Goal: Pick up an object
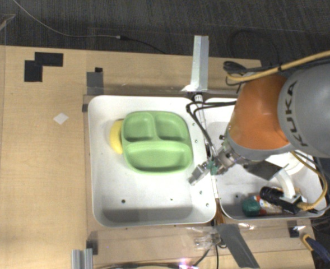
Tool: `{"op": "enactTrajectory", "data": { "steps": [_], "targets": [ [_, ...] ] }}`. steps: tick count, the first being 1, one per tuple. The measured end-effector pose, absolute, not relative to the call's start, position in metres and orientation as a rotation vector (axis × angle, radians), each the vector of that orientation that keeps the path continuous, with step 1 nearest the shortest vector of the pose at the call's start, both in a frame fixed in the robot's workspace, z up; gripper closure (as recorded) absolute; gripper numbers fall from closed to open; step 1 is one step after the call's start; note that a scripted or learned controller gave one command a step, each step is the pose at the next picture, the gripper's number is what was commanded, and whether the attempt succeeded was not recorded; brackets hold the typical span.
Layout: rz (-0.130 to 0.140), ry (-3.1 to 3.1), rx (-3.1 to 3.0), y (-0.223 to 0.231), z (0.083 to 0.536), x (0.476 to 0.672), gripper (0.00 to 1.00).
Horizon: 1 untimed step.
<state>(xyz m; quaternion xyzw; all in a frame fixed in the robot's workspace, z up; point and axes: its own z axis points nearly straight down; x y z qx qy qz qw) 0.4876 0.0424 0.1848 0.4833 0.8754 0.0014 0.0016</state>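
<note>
The pale wooden bench [41, 167] has a flat, matte grain. On it stands the left bin [148, 212], a shallow white tray of smooth plastic with rounded corners and a few small dark dots on its floor. Toward this bin's far left corner a rounded yellow piece [115, 138] shows, glossy and curved; most of it is hidden under the left edge of a green plate [156, 142]. The plate is a smooth, soft-cornered plastic rectangle moulded into three compartments: two small ones along its far side and one long one along its near side. It lies flat in the far half of the bin. Just beside the plate's near right corner, over the bin's right edge, hangs the gripper [199, 174], small, grey and metallic. Whether it is open or closed cannot be told, and nothing can be seen in its hold. Above it bulks the arm [260, 116], a rounded grey shell with a glossy orange band. In the right bin [232, 190], by its near edge, lies a small dark green object [250, 207] of unclear shape.
</note>
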Motion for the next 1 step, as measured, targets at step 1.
{"op": "enactTrajectory", "data": {
  "steps": [1],
  "targets": [
    [0.004,2.737,1.537,0.0469,0.1847,0.4876,0.0]
  ]
}}
